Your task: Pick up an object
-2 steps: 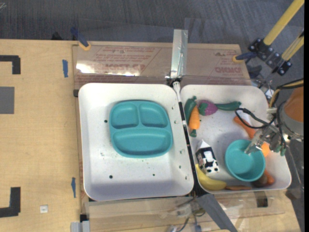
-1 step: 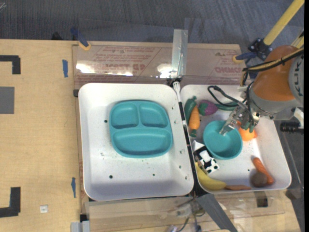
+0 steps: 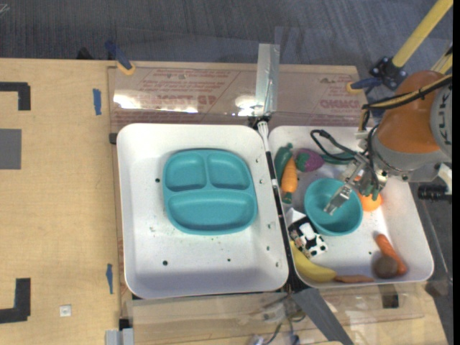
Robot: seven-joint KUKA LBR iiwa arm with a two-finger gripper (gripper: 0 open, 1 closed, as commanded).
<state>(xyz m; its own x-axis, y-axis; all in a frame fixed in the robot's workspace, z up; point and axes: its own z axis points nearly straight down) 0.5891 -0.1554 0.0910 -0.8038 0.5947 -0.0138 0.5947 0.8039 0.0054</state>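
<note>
Wooden bench [image 3: 50, 214] bears two white bins [image 3: 144, 264]; gripper [image 3: 343, 192] fingers apart over teal bowl [image 3: 334, 210].

gripper [image 3: 338, 201] over teal bowl [image 3: 333, 208], R bin [image 3: 420, 228] | teal divided plate [image 3: 210, 190] in L bin [image 3: 136, 192]

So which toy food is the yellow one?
The banana, lying along the right bin's front edge beside the black-and-white toy. The other foods look orange, purple, green or brownish.
</note>
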